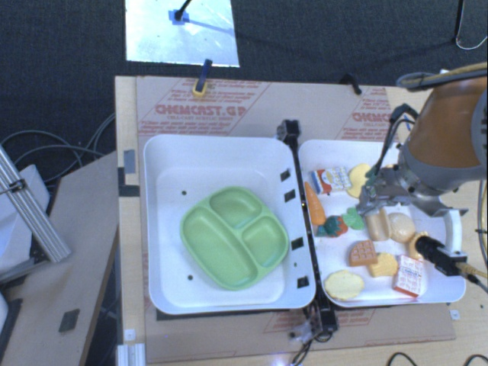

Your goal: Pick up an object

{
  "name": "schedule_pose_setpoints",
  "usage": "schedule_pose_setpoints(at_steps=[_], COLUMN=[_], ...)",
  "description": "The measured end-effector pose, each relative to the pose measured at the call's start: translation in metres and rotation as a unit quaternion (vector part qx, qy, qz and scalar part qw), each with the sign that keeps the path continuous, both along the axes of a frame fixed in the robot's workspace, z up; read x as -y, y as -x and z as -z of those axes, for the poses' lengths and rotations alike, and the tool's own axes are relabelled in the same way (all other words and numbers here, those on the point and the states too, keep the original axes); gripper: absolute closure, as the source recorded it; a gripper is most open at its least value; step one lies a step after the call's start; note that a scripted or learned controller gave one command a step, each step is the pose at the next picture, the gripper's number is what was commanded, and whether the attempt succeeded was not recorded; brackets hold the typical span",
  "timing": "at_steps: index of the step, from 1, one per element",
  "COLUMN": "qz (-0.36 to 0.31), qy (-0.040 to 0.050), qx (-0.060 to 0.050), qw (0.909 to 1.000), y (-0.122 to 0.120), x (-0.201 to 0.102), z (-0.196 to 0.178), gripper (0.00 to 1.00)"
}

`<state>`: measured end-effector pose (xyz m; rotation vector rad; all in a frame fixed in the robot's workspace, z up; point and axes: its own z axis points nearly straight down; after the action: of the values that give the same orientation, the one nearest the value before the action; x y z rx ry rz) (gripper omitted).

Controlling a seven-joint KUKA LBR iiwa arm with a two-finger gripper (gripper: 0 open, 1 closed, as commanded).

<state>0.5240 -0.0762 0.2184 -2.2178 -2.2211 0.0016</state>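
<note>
Gripper [371,204] is down in the right bin [450,290], right over the tan bread-roll toy [377,226] beside the green piece [352,219]. Jaw state: cannot tell from here. Best to descend straight, centred on the roll, clear of its neighbours.

arm [446,139]: grey, rounded casing | band: broad orange ring above the wrist | cable: thin black lead looped beside the wrist | gripper [371,204]: grey metal head, small and blocky

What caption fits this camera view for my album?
Gripper low over toy food in the right bin; green tray sits in the left bin.
</note>
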Motion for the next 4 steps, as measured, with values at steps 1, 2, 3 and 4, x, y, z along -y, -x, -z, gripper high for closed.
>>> schedule_pose_setpoints(at_steps=[1,2,3,4], qz=[-0.002,-0.003,0.0,0.0], qy=[0.0007,0.0005,0.0005,0.0007], qx=[0.003,0.003,0.003,0.002], qw=[1.0,1.0,1.0,1.0], y=[-0.011,-0.01,-0.015,-0.008], x=[-0.003,-0.016,-0.011,-0.01], z=[0.001,-0.004,-0.006,0.003], gripper=[1.0,1.0,1.0,1.0])
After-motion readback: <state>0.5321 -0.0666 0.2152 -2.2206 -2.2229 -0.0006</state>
